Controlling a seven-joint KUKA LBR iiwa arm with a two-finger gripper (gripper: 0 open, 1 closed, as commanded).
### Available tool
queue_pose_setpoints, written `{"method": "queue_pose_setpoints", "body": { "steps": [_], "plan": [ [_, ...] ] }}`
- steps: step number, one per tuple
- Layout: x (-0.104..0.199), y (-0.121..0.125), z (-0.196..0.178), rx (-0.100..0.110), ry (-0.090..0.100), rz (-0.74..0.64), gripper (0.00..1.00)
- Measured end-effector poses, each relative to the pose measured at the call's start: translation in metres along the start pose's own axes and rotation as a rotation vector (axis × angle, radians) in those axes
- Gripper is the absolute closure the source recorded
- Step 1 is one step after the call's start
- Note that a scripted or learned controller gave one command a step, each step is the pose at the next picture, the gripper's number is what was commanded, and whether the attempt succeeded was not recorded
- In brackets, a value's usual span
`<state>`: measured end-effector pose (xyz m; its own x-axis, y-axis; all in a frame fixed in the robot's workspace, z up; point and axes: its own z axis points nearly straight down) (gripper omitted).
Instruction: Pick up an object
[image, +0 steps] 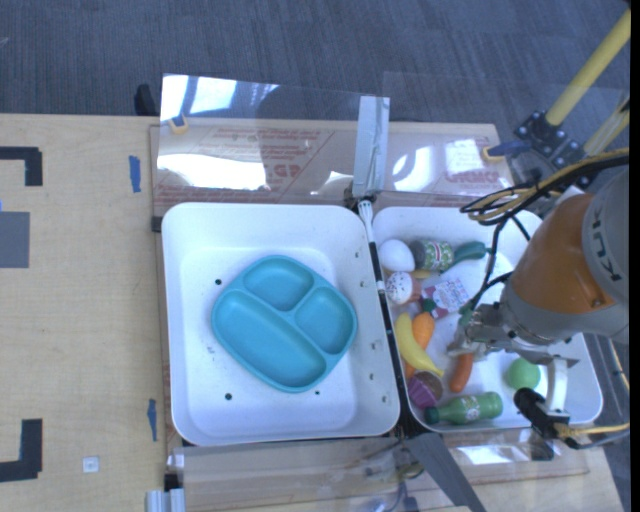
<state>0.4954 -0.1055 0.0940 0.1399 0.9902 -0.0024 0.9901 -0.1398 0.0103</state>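
Observation:
The right bin holds several toy foods. Among them are a white egg, a speckled egg, a yellow banana and a small carrot. Further in lie a purple piece, a green bottle, a green lime and a dark green bottle. My gripper hangs low over the middle of this bin. An orange-red piece lies right at its tip, partly hidden by it. The orange-banded wrist covers the bin's right part.
The left bin holds a blue divided plate. A ridge separates the two bins. Clear panels stand behind them. Cables and a yellow pole are at the upper right.

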Motion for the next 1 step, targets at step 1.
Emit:
{"method": "queue_pose_setpoints", "body": {
  "steps": [1],
  "plan": [
    [0.0503, -0.0032, -0.1072, 0.007, 0.004, 0.044, 1.0]
  ]
}}
